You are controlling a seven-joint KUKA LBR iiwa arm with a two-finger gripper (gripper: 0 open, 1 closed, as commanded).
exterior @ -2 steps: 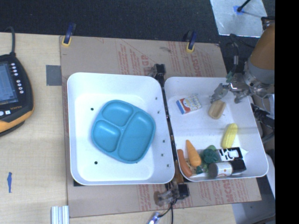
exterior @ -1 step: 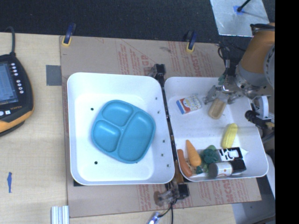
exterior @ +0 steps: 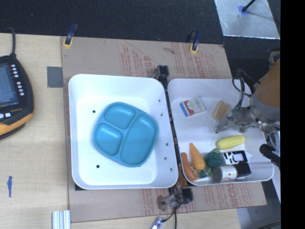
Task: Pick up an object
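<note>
Presently jaws (exterior: 224, 124) sit low in right bin (exterior: 178, 128), opening not discernible; nearest object, corn (exterior: 230, 141), lies just below-right of them, long axis roughly left-right across view.

Light wood bench (exterior: 33, 166), brown cardboard sheet (exterior: 119, 56) clamped across centre frame, two white bins (exterior: 81, 87) side by side on it, orange-black pendant (exterior: 12, 97) at left edge

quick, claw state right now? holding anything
Claw: low in the right bin, between the tan block and the corn; open or shut cannot be told, and nothing shows in its grip.
</note>
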